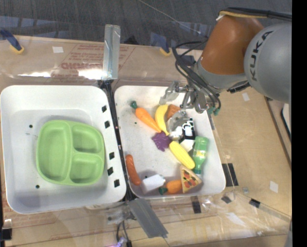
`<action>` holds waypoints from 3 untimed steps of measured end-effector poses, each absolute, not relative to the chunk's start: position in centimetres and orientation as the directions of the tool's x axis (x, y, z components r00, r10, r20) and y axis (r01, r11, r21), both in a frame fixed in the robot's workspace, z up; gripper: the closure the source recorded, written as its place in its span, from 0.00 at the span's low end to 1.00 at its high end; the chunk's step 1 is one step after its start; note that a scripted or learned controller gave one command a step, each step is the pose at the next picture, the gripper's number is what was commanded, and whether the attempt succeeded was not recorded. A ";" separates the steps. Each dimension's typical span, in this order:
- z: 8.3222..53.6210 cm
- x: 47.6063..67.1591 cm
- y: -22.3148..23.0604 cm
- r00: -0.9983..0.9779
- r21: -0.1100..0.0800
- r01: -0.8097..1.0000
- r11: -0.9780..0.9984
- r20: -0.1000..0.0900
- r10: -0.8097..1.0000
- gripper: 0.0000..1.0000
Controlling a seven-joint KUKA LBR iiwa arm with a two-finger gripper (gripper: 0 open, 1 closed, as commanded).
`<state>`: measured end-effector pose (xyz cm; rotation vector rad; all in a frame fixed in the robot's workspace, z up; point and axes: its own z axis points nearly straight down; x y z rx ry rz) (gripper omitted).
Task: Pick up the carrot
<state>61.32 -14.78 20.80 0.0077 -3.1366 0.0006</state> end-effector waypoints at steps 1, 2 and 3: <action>10.2 60.6 -11.7 -0.999 0.003 0.036 0.999 0.012 0.036 0.00; 9.0 64.2 -9.5 -1.000 0.001 -0.001 1.000 0.003 -0.001 0.00; 10.0 64.2 -9.4 -1.000 0.001 -0.005 1.000 0.004 -0.005 1.00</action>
